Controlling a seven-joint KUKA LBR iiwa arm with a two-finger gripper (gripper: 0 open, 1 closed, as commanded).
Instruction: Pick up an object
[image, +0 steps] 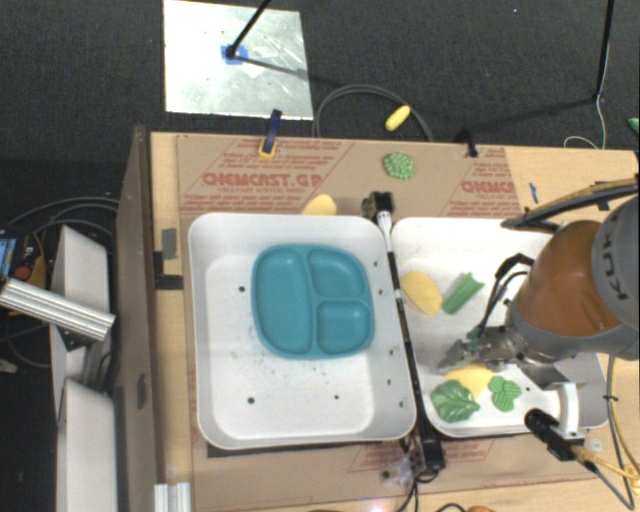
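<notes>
Down at the near edge of the right bin (470, 232) I've got a dark green leaf (455, 401), flat and veined, with a smaller green leaf (505, 393) just beside it and a rounded yellow piece (472, 379) touching both from behind. My gripper (478, 343) hangs right over that cluster, low in the bin, the grey arm and its orange band (560, 285) bulking in from the right. How far the fingers are spread, I can't tell from up here; the wrist hides them, and I see nothing clamped between them. So I judge the pick is not yet made: everything sits on the bin floor. Further back in the same bin lie a smooth yellow lemon-like shape (421, 293) and a ridged green strip (461, 293), close together. Over in the left bin (215, 330) rests a glossy teal divided plate (312, 301), three compartments, rounded corners. Both bins sit on the cardboard-covered counter (260, 175).
</notes>
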